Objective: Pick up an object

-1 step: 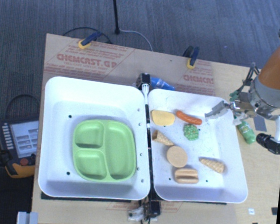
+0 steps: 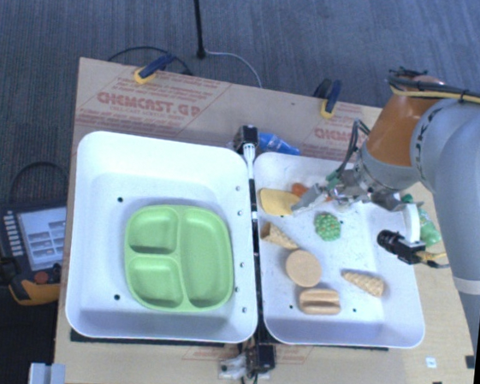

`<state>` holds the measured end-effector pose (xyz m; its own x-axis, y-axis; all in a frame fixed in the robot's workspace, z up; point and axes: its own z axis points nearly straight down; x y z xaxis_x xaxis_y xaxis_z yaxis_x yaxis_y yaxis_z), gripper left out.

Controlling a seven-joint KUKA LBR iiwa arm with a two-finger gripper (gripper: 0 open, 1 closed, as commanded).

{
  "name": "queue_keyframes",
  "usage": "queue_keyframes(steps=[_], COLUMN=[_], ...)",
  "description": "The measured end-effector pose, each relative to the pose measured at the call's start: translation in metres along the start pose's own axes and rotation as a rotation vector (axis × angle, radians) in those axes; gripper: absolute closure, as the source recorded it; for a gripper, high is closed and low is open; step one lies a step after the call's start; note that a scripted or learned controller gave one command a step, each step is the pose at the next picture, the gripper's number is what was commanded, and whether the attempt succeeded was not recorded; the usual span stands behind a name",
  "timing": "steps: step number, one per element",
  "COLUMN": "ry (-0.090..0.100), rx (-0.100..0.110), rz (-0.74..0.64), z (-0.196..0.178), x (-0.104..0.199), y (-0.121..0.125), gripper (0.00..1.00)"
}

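Camera view: two cones (image 2: 364, 283), one plate (image 2: 180, 257).

You have two white bins (image 2: 91, 213) side by side and one green divided plate (image 2: 179, 257). You can count two cones (image 2: 364, 283), one hot dog (image 2: 320, 301), one round cookie (image 2: 304, 268) and one green ball (image 2: 328, 227).

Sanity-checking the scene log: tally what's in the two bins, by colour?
Green: 2, divided plate and bumpy ball
Yellow: 1, wedge
Tan or brown: 4, two cones, round disc, hot dog bun
Orange: 1, small piece
Total: 8
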<state>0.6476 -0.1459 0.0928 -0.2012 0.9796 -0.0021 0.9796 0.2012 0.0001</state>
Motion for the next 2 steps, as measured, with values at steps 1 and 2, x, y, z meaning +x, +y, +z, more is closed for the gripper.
queue_keyframes(steps=[1, 2], ry=[-0.003, 0.002], rx=[-0.003, -0.001], rz=[-0.065, 0.181], z=[0.004, 0.005], x=[0.04, 0.027], y=[0.031, 0.028], gripper=[0.0, 0.0])
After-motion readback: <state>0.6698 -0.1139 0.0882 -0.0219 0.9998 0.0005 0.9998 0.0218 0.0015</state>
